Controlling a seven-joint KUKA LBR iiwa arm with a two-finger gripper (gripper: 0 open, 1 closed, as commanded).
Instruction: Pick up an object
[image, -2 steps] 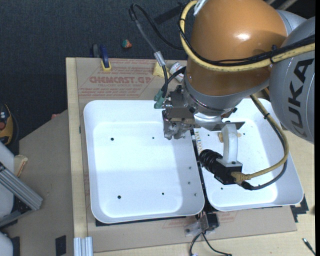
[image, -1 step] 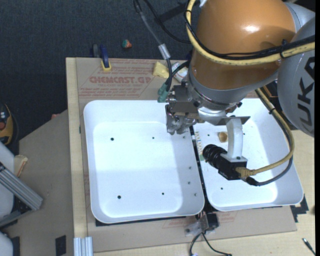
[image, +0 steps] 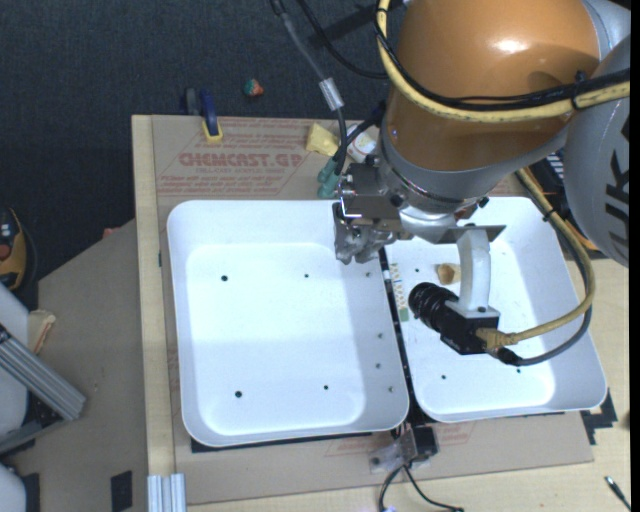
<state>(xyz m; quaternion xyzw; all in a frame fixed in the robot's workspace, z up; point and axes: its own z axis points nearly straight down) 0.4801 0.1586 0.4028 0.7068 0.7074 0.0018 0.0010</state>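
Whether the metal gripper (image: 352, 243) is open cannot be told; it hangs at frame centre over the smooth white left bin's (image: 200, 300) rim.

Small tan object (image: 445, 272), right bin (image: 560, 390)

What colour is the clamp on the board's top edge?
Blue and yellow clamp, seen in the camera view.

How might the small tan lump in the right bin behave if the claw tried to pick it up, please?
The small tan lump looks tiny and irregular, so it is probably light and may skid on the smooth right white bin. Its crumb-like look suggests it could be fragile, though it is too small to tell.
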